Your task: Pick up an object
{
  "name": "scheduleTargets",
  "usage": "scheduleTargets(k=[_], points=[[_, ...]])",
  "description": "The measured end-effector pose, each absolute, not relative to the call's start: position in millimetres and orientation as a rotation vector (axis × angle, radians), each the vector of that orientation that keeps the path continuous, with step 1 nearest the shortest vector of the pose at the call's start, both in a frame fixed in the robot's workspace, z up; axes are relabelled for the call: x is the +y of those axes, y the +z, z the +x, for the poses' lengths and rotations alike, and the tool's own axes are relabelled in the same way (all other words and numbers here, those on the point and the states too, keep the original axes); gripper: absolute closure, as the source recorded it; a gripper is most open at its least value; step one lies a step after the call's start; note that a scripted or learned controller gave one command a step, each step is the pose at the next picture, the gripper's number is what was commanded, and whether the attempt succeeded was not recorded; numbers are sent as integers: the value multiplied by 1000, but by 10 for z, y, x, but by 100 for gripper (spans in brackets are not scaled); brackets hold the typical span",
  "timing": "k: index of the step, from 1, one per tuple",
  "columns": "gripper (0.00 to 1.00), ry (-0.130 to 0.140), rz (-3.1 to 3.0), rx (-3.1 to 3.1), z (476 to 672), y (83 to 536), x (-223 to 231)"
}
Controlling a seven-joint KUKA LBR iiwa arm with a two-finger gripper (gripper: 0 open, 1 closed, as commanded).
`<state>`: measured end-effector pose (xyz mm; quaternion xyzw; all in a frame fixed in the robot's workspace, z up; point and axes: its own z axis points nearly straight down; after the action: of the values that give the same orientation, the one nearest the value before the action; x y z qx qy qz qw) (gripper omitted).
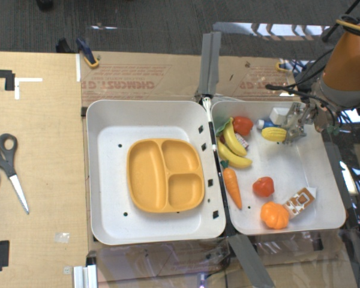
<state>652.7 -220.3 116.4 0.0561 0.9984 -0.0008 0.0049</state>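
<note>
Pincer [295, 125] beside yellow corn [274, 134], right bin [324, 179].

Arm [347, 59], upper right of frame: rounded segment with broad orange band, smooth matte surface, darker grey section beneath. Wrist: grey housing, blocky, metallic parts toward frame centre. Cables: several thin black leads looping from upper right edge across orange band down to wrist; one thicker dark cable running diagonally from top right corner. Gripper [294, 128]: pale grey metal, slender, small bright fittings and dark joints along its length; fine details too small to tell.
</note>
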Motion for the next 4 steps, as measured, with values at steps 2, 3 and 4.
scheduleTargets(k=[2,3,4], points=[[0,2,997,2979,6288,926,-1604],[0,-2,1312,2852,6373,926,-1175],[100,-4,1305,2852,6382,1031,-1174]])
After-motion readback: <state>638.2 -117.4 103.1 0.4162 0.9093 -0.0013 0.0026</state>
